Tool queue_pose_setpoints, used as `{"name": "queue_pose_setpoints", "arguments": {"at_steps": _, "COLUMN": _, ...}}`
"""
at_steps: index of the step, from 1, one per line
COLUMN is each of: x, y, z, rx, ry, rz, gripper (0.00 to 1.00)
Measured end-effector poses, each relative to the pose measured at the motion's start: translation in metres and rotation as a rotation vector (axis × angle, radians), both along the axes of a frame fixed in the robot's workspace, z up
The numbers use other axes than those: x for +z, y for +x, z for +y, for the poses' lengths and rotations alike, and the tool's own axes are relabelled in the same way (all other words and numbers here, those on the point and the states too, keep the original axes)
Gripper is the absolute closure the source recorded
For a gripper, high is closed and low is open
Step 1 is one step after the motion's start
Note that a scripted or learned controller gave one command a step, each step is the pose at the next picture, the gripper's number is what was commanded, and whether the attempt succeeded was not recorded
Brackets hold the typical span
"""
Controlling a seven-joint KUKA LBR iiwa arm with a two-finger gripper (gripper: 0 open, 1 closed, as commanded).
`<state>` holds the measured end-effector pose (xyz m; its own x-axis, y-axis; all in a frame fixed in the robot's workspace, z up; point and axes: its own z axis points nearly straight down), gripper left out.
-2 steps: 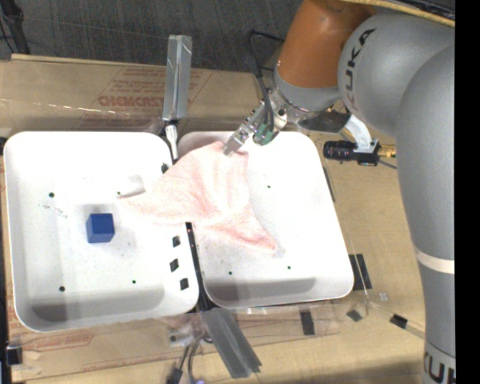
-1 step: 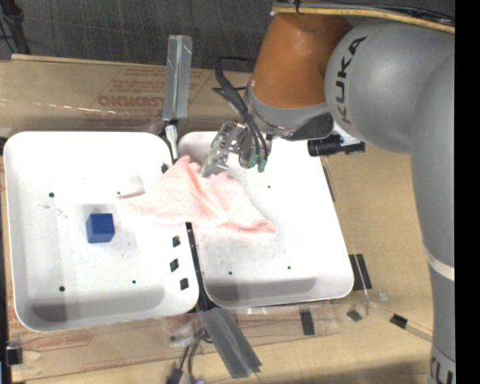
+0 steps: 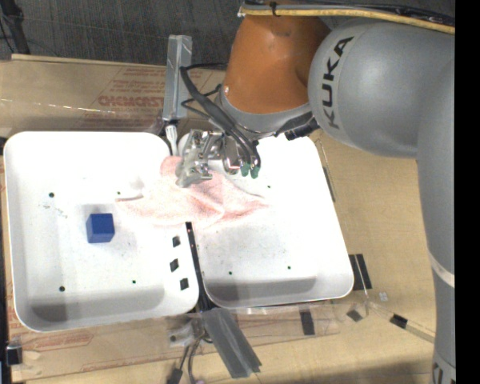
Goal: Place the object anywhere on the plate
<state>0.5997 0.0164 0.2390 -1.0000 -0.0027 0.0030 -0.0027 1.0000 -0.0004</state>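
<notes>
Plainly, whether the gripper [image 3: 198, 165] is spread or closed I cannot tell; it hangs over the pinkish plate [image 3: 218, 202]; the blue cube [image 3: 101, 227] sits well apart in the left bin [image 3: 32, 158]; it looks light and rigid, best pinched across opposite flat faces.

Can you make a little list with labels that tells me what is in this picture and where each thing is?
left bin: white, holds a blue block
right bin: white, beside the left bin
pink cloth: draped over the far part of the divide between the two bins
arm: grey with an orange band, reaching in from the right
hand: low over the pink cloth
blue block: sitting alone, apart from the hand
bench: brown board under both bins
</notes>
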Motion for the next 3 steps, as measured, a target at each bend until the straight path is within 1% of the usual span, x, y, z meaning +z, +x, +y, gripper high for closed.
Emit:
{"name": "queue_pose_setpoints", "arguments": {"at_steps": 1, "x": -0.013, "y": -0.019, "z": 0.050, "rx": 0.004, "ry": 0.000, "rz": -0.002, "gripper": 1.00}}
{"name": "queue_pose_setpoints", "arguments": {"at_steps": 2, "x": -0.010, "y": -0.040, "z": 0.098, "rx": 0.006, "ry": -0.001, "rz": -0.001, "gripper": 1.00}}
{"name": "queue_pose_setpoints", "arguments": {"at_steps": 3, "x": -0.010, "y": -0.040, "z": 0.098, "rx": 0.005, "ry": -0.001, "rz": -0.001, "gripper": 0.00}}
